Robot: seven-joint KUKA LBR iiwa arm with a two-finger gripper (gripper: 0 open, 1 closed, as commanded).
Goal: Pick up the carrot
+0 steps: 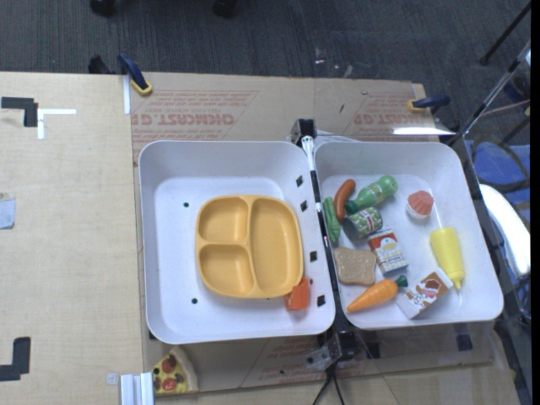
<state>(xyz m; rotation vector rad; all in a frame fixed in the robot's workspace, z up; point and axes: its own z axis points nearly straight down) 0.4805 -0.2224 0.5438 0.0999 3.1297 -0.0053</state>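
The carrot (373, 295) lies at the front of the right bin (469, 194), touching the bread slice (355, 266) and just beside the small carton (424, 294); the hand's state cannot be told, and crowding risks a wrong or glancing grasp.

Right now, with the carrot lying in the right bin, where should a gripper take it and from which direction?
Grip the carrot across its thick middle, from straight above, fingers closing across its long axis. It lies flat, and the bread slice and small carton crowd its sides.
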